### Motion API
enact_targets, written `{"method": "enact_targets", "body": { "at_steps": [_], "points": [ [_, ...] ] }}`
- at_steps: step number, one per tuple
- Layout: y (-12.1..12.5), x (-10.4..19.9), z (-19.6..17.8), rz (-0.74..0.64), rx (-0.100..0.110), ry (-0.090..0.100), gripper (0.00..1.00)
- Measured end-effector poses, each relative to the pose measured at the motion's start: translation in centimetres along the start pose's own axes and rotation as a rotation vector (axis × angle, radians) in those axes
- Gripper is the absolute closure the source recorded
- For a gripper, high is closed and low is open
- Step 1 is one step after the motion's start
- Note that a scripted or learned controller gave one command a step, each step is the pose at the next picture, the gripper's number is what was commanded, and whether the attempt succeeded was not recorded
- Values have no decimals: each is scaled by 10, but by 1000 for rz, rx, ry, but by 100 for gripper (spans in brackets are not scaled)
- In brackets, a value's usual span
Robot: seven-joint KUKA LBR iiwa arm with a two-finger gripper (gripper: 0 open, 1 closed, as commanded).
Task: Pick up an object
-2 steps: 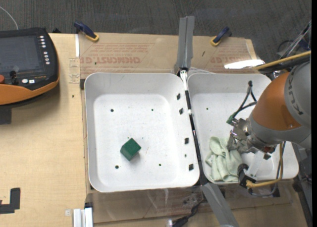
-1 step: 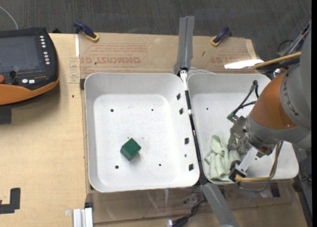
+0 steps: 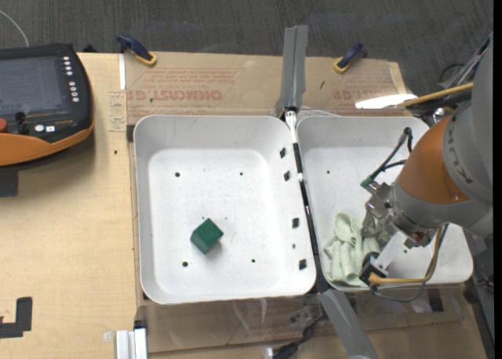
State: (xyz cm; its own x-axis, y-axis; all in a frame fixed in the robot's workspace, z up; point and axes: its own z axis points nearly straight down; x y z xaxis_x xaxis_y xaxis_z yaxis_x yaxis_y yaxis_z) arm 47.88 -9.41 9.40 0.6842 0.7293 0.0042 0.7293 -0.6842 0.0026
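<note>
A small green cube (image 3: 207, 236) lies in the left bin (image 3: 157, 193), toward its near side. A crumpled pale green cloth (image 3: 343, 249) is bunched at the near edge of the right bin (image 3: 337, 161). The arm comes in from the right, its orange band over the right bin. My gripper (image 3: 375, 246) is low at the cloth's right side, pressed close against it. The wrist and cabling hide where the gripper meets the cloth.
A teach pendant (image 3: 39, 103) with an orange rim rests on the bench at far left. Clamps (image 3: 137, 49) (image 3: 349, 57) hold a cardboard sheet behind the bins. A grey divider post (image 3: 294, 67) stands between the bins at the back.
</note>
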Motion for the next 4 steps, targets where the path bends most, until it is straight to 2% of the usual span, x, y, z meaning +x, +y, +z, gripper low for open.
{"method": "enact_targets", "body": {
  "at_steps": [1, 2, 3, 4],
  "points": [
    [1, 1, 0, 100, 1, -1, 100],
    [24, 24, 1, 213, 0, -4, 100],
    [-48, 68, -96, -40, 5, -8, 100],
    [-18, 42, -96, -43, 5, -9, 100]
  ]
}}
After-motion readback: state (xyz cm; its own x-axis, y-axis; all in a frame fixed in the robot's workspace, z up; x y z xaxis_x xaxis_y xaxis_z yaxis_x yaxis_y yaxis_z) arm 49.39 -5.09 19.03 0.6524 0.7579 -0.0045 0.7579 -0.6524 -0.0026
